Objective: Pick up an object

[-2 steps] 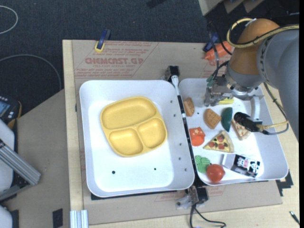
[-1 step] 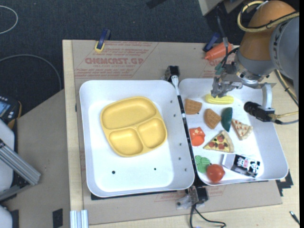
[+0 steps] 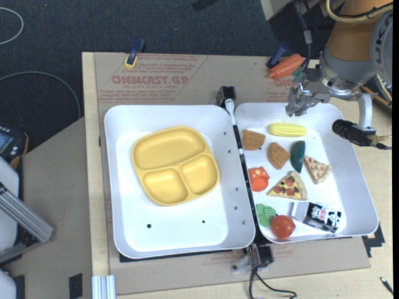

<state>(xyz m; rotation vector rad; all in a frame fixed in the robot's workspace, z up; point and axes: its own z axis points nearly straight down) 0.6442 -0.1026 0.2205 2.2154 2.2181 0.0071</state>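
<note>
My gripper (image 3: 298, 108) hangs over the far edge of the right bin (image 3: 358, 185), just above and right of a yellow corn cob (image 3: 287, 129). Nothing shows between its fingers. Toy food fills that bin: a brown bread piece (image 3: 252, 139), an orange-brown wedge (image 3: 278, 155), a dark green piece (image 3: 298, 155), a toast-like slice (image 3: 317, 169), a red pepper (image 3: 259, 178), a pizza slice (image 3: 288, 187), a green leafy piece (image 3: 266, 213), a red tomato (image 3: 282, 227) and a small black and white pack (image 3: 323, 216).
The left bin (image 3: 124, 217) holds a yellow divided plate (image 3: 175, 165). An orange clamp (image 3: 285, 66) and a yellow and blue clamp (image 3: 133, 53) sit at the board's far edge. A black divider (image 3: 237, 143) runs between the bins.
</note>
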